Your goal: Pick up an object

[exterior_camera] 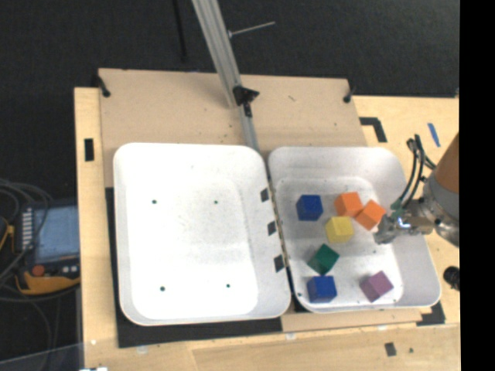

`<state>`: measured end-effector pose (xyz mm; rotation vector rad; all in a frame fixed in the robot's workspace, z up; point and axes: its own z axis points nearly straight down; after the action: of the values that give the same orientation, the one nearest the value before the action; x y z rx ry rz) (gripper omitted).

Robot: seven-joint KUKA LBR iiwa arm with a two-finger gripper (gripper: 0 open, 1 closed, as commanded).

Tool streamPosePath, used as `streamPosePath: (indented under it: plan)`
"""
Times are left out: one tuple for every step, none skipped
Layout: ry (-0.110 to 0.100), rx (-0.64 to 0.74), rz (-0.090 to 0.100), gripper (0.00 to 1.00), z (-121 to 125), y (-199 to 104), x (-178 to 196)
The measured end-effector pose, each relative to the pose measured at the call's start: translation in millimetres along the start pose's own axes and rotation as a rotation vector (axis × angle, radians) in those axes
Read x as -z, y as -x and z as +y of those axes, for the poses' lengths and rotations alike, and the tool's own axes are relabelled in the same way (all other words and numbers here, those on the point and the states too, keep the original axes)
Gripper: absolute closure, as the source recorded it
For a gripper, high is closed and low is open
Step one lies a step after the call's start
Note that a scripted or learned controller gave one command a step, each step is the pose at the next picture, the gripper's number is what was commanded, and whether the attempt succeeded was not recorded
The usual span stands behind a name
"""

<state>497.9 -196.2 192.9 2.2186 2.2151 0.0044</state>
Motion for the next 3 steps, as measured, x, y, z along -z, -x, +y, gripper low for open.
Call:
streamPosePath:
  plan:
    - [0.003, 0.006, -0.001, 1.0, -0.9, -1.3, 63.7]
    - [0.0, 0.006, 0.0, 1.0, 0.9, -0.2, 106.0]
    - [-0.004, 0.009, 0.002, 1.0, 5.2, -50.0, 107.5]
